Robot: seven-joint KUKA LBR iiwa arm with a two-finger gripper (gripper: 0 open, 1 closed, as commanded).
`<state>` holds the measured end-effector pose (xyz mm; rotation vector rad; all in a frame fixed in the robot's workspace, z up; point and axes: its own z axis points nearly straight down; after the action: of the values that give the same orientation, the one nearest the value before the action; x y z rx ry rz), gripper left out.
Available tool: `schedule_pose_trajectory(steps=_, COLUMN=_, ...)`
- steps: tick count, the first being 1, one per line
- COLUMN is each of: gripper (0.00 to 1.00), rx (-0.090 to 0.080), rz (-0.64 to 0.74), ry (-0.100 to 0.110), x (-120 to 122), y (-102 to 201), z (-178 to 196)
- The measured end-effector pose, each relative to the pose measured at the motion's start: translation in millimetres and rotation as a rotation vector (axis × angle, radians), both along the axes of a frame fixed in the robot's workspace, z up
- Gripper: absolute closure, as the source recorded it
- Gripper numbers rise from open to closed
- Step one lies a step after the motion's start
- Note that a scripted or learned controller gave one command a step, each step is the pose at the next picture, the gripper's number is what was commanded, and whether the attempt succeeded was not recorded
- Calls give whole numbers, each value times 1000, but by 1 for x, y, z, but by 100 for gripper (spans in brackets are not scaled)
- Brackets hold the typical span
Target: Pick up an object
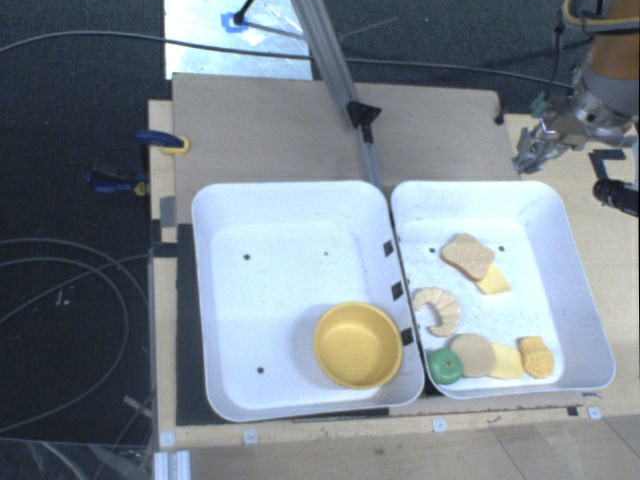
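At the far left, dark carpet with looping black cables (60, 298) meets the edge of my pale wooden worktop (270, 128), where a blue and yellow clamp (160, 142) grips the side. Next comes the left white bin (290, 208), which holds a single yellow bowl (357, 343), upright, near its front right corner. A grey metal pole (335, 63) runs at a slant down from the top of the view and ends just behind the seam where the two bins touch. The right white bin (560, 238) holds the small things I might pick: a green round piece (445, 367) in its front left corner, a croissant-shaped piece (439, 309) behind that, a tan round piece (472, 354) just beside the green one, a brown bread slice (468, 256) farther back with a yellow wedge (493, 283) touching it, then a pale yellow piece (507, 363) and an orange waffle-like piece (537, 357) along the front. My claw (530, 155) hangs above the worktop just behind the right bin's back right corner, apart from every object, holding nothing; I cannot tell whether it is open or closed.
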<state>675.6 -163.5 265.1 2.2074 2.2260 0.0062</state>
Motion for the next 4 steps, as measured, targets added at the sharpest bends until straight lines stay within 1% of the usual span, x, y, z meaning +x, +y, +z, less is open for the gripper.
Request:
schedule_pose_trajectory(steps=1, gripper=100, rx=3, rz=1, ry=7, x=-12, y=52, z=-12)
schedule_pose_trajectory(steps=2, gripper=100, rx=4, rz=2, ry=8, x=-36, y=106, z=-23)
schedule_pose_trajectory(steps=3, gripper=100, rx=4, rz=2, ry=7, x=-52, y=158, z=-15)
schedule_pose_trajectory(steps=4, gripper=100, rx=4, rz=2, ry=8, x=-70, y=203, z=-10)
